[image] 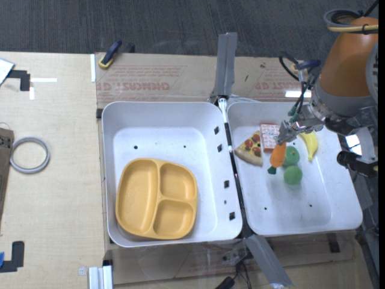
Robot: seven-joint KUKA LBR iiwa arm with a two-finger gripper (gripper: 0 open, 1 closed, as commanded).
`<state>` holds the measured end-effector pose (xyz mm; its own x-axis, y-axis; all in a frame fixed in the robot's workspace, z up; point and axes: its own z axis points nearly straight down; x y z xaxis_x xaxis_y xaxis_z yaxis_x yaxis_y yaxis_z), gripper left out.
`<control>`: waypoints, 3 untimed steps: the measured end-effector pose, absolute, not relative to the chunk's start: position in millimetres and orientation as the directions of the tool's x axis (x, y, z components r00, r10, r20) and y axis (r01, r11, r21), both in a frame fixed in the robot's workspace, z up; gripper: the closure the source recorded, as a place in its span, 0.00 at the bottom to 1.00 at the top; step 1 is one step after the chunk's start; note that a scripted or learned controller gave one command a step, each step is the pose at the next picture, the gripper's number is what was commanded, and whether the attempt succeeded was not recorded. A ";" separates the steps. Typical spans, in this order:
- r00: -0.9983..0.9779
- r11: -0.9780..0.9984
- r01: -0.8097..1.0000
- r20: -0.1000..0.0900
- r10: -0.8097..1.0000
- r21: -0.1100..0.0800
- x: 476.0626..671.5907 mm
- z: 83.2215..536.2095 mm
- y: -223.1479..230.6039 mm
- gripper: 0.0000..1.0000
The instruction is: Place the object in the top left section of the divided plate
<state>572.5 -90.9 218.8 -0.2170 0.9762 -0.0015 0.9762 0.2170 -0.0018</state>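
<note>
A yellow divided plate lies in the left bin, with one large section on its left and two smaller ones on its right. The right bin holds a pizza slice toy, a red packet, an orange carrot toy, two green round toys and a yellow banana toy. My gripper hangs over the upper part of the right bin, just above the carrot and beside the red packet.
A metal divider runs between the two bins. A roll of tape lies on the wooden bench at the left. A blue and yellow clamp sits behind the left bin.
</note>
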 end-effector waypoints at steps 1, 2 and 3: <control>-0.034 0.034 0.999 0.000 0.999 -0.004 489.5 190.4 -56.3 1.00; 0.027 -0.027 1.000 -0.001 1.000 -0.003 497.4 178.1 -96.4 1.00; -0.105 0.105 0.994 0.000 0.994 -0.003 481.3 190.9 -89.2 1.00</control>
<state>481.3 -89.2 190.9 -0.1050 0.9945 0.0000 0.9945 0.1050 -0.0025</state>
